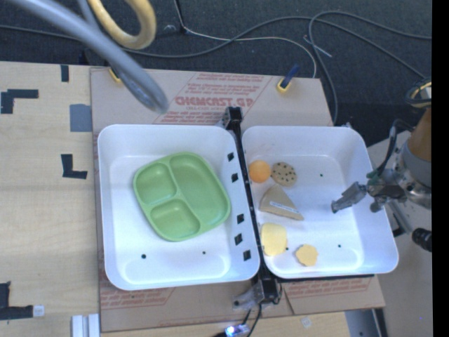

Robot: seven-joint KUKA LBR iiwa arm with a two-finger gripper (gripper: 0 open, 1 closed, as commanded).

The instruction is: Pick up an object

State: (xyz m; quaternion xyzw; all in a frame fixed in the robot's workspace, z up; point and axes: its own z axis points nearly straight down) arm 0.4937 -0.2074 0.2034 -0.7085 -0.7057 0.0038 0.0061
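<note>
Two shallow white bins are set side by side on the bench. The left bin [112,209] carries a green divided tray [181,195]. The right bin [351,142] holds the candidate objects, grouped toward its left wall: an orange ball [259,172], a brown cookie [283,173], a pale wedge [280,205], a yellow disc [273,239] and a smaller orange-yellow piece [306,255]. The gripper [354,196] is seen over the bin's right part — apart from every object, nothing pinched. The jaws appear spread, presumably readied for a descent.
</note>
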